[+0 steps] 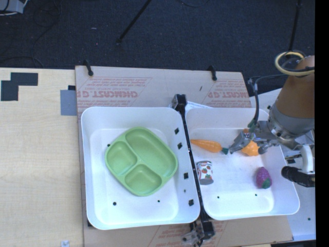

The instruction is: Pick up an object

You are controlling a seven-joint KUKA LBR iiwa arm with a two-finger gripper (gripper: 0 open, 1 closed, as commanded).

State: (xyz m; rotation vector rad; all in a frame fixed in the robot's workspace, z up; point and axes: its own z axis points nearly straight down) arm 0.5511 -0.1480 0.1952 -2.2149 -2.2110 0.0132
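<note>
Landmark for all positions: the central divider where the two white bins meet.

Left of the divider, the left bin holds a green sectioned plate, lying flat and near the divider's edge; it is too broad for a two-finger pinch and is best left alone.

Just right of the divider, in the right bin, an orange carrot lies on its side, its green tip pointing away from the divider; a small printed can stands nearer the camera than the carrot, close beside the divider.

Further right of the divider, the gripper is low over a yellow-orange piece; the fingers appear spread on either side of it, released rather than clamped, though the view is coarse; the piece rests on the bin floor and no grasp is confirmed.

Procedure, as a judgement: centre the fingers across the piece's narrowest width; descend until the tips nearly reach the floor; close fully before lifting; lift vertically, clear of the carrot tip nearby.

Furthest right of the divider, a purple fruit sits apart, a fallback target.

The bins rest on printed cardboard; pale bench extends far left of the divider; dark carpet with cables lies beyond.
</note>
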